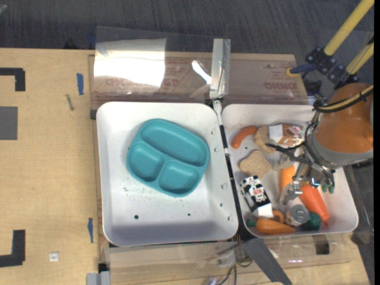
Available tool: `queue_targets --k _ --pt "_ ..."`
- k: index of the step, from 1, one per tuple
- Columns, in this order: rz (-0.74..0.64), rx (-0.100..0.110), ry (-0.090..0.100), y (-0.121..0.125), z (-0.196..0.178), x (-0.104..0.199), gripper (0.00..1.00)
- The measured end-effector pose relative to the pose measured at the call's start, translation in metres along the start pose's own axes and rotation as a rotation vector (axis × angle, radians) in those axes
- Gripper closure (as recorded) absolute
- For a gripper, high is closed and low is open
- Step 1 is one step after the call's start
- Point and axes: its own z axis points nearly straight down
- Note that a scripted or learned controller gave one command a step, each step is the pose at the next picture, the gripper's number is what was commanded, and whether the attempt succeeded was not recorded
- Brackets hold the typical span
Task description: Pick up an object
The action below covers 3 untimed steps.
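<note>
Room is scarce in the right bin (350, 218), where most of the floor is covered with toy food packed close together. The left bin (113, 159) has more free space: the teal divided plate (168, 156) lies near its middle, and bare white floor runs around the plate on all sides, widest along the near edge.

The arm (347, 126) comes in over the right rim of the right bin, and the gripper (297, 183) hangs over the middle of the pile. Whether the gripper is open or closed I cannot tell, because its lower part is mixed with the things under it.

Just beside the gripper, on the right, lies a carrot (314, 202). Its long axis goes from upper left to lower right, and the green top points to the near right corner of the bin. A second carrot (274, 225) lies along the near wall, almost level, touching that wall or very near to it. A black and white carton (255, 193) lies near the wall between the bins, with its long axis toward the near edge. An orange sausage (243, 136) and a slice of bread (255, 161) lie in the far left part of this bin.
</note>
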Motion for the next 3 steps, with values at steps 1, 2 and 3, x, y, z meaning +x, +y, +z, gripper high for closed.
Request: queue_targets --k 1,2,3 --pt "-0.003 0.0 -0.012 0.002 -0.013 -0.004 1.0" --pt "0.083 -0.001 -0.002 0.021 -0.185 0.037 1.0" --pt "-0.047 -0.004 0.017 0.029 -0.051 0.059 1.0"
